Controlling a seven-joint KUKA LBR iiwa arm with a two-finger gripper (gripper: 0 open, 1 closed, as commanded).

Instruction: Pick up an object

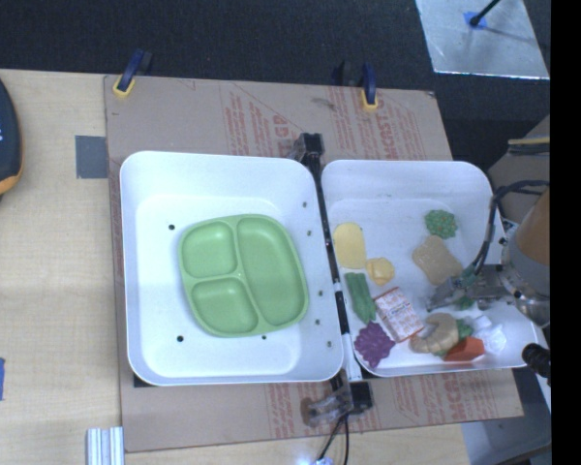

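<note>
Green bean (pixel 359 296) | long axis up-down, slightly tilted | fingers (pixel 462 289) state unclear

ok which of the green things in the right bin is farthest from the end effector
The long green piece beside the purple grapes, by the bin's left wall. The broccoli-like piece lies closer to the end effector.

My bins (pixel 145 260) are smooth white plastic; the divided green plate (pixel 242 274) looks matt plastic; cardboard (pixel 261 114) underlies both.
</note>
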